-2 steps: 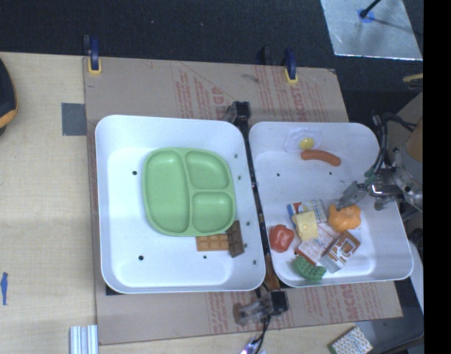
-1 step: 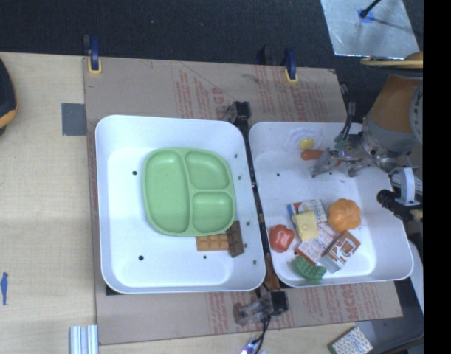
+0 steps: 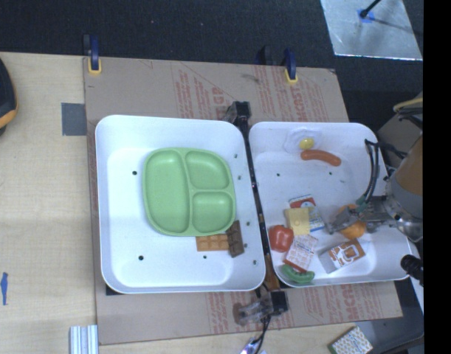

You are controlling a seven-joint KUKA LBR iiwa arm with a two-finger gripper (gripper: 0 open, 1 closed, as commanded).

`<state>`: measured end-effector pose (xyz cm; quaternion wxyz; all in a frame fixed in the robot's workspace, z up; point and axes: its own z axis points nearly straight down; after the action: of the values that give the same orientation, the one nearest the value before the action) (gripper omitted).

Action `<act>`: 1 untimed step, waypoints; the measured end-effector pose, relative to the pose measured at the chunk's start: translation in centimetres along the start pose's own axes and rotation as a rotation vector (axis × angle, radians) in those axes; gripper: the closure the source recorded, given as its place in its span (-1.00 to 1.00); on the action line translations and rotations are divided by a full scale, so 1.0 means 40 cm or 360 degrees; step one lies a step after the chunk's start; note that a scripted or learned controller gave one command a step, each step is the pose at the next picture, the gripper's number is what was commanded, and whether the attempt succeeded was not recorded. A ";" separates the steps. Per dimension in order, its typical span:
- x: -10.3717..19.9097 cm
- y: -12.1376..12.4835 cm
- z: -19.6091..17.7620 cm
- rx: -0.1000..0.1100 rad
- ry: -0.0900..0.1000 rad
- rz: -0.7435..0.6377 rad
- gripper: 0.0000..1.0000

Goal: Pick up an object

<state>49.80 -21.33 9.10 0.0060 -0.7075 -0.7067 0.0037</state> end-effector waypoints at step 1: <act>0.001 0.014 -0.028 -0.0013 -0.0005 -0.0013 1.00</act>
<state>50.39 -21.31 10.22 0.0019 -0.7046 -0.7096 0.0020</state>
